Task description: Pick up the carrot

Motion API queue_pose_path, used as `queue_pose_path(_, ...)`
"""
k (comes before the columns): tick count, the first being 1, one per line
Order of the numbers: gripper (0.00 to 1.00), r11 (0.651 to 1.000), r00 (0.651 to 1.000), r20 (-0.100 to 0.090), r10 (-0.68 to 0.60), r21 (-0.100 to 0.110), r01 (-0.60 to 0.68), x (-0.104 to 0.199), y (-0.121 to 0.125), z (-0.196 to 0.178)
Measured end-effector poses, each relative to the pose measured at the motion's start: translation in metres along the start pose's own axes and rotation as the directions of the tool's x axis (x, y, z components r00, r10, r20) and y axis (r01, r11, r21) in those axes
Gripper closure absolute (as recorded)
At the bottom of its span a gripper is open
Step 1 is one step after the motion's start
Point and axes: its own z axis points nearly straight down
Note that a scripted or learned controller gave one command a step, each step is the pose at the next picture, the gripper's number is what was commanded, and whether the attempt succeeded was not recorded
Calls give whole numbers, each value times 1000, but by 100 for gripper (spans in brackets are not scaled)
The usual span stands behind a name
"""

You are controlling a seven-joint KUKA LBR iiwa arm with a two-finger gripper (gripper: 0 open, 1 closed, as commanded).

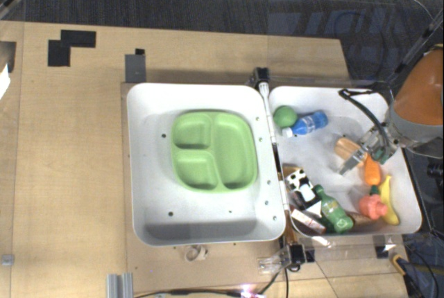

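Note:
The carrot [373, 172] is a small orange piece lying at the right side of the right bin [326, 99], just above a yellow banana [388, 201]. My gripper [362, 156] comes in from the right and hangs low over the bin, its tip right beside the carrot's upper left end and next to a tan block [345, 147]. The grey wrist with its orange band [422, 92] hides part of the bin's right rim.
A green ball [284, 115] and a blue bottle [309, 123] lie at the bin's back. A pink toy [372, 207], a green bottle [335, 215] and a black-and-white toy [299, 182] crowd the front. The left bin [149, 220] holds a green divided plate [211, 150].

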Motion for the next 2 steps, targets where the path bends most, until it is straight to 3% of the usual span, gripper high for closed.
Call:
queue_pose_path(1, 100, 1000, 1000, 10, -9, -5, 9, -3, 4, -14)
queue_pose_path(2, 100, 988, 988, -1, 153, -3, -153, 32, 49, -90)
